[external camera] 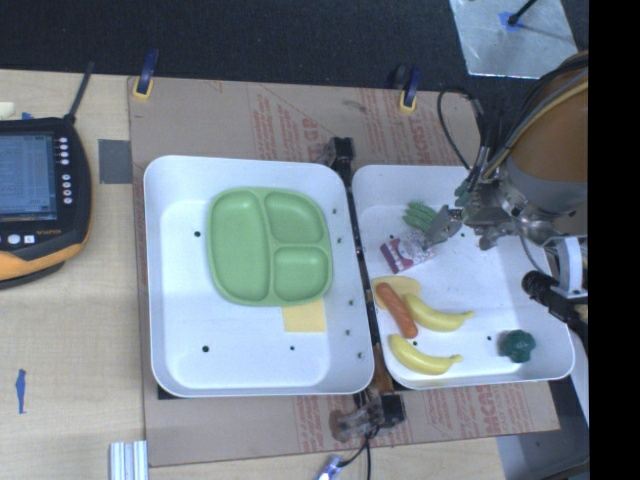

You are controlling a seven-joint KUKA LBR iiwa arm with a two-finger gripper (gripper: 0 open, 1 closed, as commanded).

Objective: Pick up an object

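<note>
**Gripper low over right bin, near the green item and wrapper**

We log the scene from the largest items down. The left bin (170, 268) holds a green divided plate (268, 245) with three compartments, lying flat toward the bin's far half. A yellow square piece (305, 317) lies just beside the plate's near edge, partly tucked under it.

The right bin (500, 278) touches the left bin along their shared edge. The arm (550, 138) reaches in from the right, its orange band above the wrist. The gripper (442, 225) sits low over the far part of the right bin. We cannot tell how far apart its tips are, and we see nothing clearly held between them.

Contents of the right bin, the candidate objects: a yellow banana (436, 315) near the middle, a second banana (423, 356) close to the near wall, and an orange carrot-like piece (396, 310) lying across the first banana's left end. A small green leafy item (420, 212) lies just left of the gripper. A crumpled wrapper (404, 254) with dark red print lies just below it. A dark green lump (517, 344) rests near the near-right corner, well apart from the rest.

A handheld control pendant (35, 203) lies on the bench at the far left.
</note>
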